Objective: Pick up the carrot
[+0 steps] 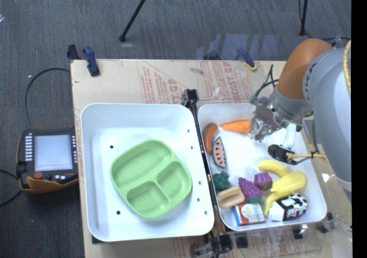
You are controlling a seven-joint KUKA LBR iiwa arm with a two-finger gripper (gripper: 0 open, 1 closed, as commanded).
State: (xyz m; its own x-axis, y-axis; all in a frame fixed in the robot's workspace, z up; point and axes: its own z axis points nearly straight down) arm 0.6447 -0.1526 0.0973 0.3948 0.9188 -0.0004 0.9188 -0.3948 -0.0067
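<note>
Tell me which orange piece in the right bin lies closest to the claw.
The carrot, tapered and lying across the bin's top end, right beside the claw. The other orange piece sits farther left, against the bin's left wall above the watermelon slice.

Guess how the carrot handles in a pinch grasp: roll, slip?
The carrot looks like a smooth, tapered plastic toy, so it is probably stiff and light. Its round cone shape may roll or squirt out of the gripper. It lies flat near the right bin's far wall.

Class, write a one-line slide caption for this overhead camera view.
Claw hovers beside the carrot in the right bin; green plate sits left.
</note>
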